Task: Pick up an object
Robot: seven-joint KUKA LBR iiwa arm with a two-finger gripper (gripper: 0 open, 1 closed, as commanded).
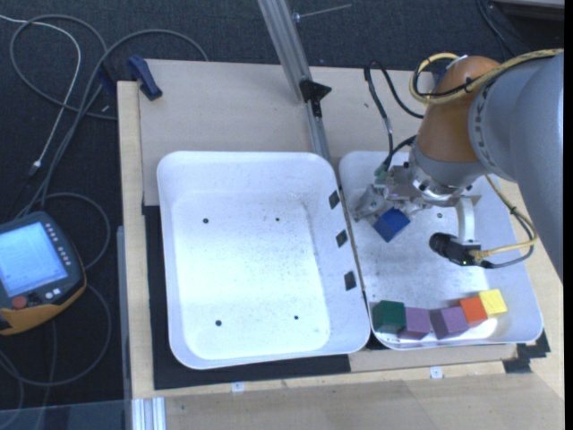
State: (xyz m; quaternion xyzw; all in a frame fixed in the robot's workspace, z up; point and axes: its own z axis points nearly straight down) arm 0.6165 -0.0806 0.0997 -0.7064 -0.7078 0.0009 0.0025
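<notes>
— Seen from above: KUKA arm (488,106) reaching from the right over the right-hand bin (528,280); left bin (242,258) beside it.

— And the gripper (387,206)?

— Low in that bin; blue cube (391,224) tilted just under the fingertips, toward the near side; grasp impossible to confirm; finger spread unclear.

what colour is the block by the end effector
Blue, seen in the camera view.

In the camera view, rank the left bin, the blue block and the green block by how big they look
1. left bin, by far the largest.
2. blue block and green block: they look about alike, so I won't rank them.
</notes>
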